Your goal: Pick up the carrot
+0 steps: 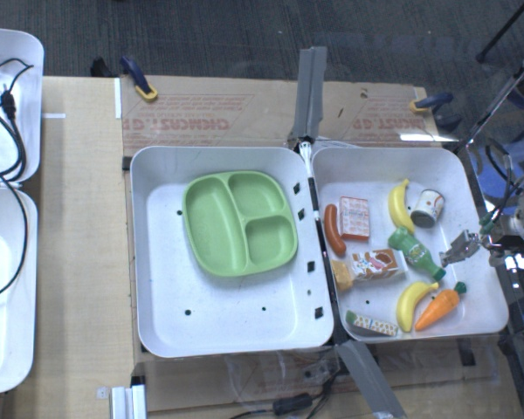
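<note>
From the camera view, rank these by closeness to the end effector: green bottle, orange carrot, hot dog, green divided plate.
1. Green plastic bottle, just left of the end effector.
2. Orange toy carrot, below it, near the bin's front.
3. Red hot dog, at the right bin's left side.
4. Green divided plate, in the left bin.

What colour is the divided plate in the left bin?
Light green; the divided plate shows best in the overhead camera view, lying in the left bin.
</note>
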`<state>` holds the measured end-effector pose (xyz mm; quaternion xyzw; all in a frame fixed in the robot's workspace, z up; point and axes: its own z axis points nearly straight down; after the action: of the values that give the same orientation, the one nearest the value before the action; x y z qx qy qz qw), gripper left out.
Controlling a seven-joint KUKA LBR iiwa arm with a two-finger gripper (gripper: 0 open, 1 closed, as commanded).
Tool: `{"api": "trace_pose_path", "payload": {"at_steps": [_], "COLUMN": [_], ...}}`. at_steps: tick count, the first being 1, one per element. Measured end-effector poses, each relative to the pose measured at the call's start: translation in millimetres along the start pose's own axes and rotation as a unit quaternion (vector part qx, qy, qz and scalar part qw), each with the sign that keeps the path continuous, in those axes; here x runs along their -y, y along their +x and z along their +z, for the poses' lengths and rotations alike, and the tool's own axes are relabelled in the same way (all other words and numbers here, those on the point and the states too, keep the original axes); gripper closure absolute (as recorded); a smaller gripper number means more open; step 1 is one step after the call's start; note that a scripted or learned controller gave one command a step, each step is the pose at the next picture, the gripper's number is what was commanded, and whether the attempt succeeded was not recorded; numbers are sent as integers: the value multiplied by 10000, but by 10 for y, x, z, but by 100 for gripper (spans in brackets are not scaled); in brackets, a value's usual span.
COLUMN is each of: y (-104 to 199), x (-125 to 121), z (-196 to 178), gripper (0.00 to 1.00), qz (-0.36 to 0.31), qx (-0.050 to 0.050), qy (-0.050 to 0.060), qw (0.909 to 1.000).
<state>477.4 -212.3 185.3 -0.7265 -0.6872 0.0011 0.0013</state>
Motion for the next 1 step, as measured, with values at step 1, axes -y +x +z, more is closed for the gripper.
{"api": "trace_pose_path", "payload": {"at_steps": [1], "y": [56], "x": [-7], "z": [947], "gripper": [0], "qz": [-380], "qx": [-21], "qy": [-5], "qw": [9993]}}
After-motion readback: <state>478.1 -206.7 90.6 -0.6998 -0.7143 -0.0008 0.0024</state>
